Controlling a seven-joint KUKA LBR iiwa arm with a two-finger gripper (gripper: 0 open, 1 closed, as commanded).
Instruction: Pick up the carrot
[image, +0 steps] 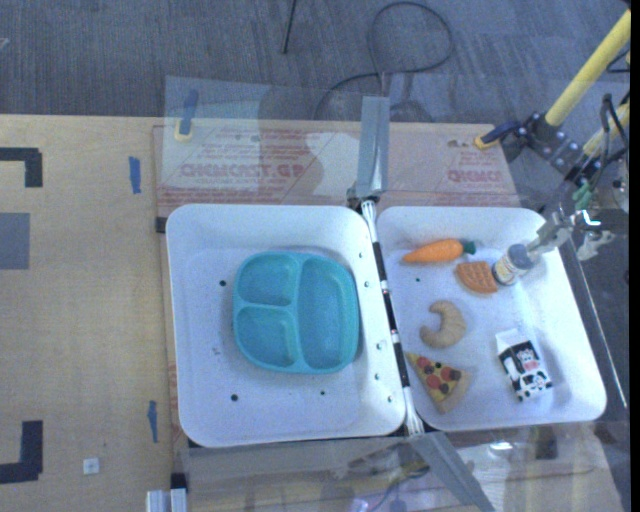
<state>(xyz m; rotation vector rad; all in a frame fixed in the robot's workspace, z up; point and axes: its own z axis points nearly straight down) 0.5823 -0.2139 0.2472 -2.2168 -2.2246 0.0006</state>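
**Carrot sits at the back of the right bin, with a crowded approach**

The carrot (434, 251) lies on its side near the far wall of the right bin (585, 330), its green top pointing right and its tip pointing toward the divider between the two bins. The gripper (519, 261) hangs at the right end of that bin, low over a ridged orange piece (478, 277) that lies just beside the carrot's green end. Whether the jaws are wide or narrow I cannot tell from here; nothing shows between them.

The risk, as I judge it, is neighbours. That orange piece is so near the carrot's top that a descent slightly off to the right would land on it instead, or pinch both. A carrot is round and can roll, so a push from one side may send it toward the back wall rather than into the grip.

Room is better elsewhere. The carrot's left half has bare bin floor around it, and the croissant (444, 324) is well apart toward the front. The pizza slice (438, 378) and the small milk carton (523, 366) lie nearer the front edge, out of the way. The left bin (200, 390) carries a blue divided plate (297, 311).
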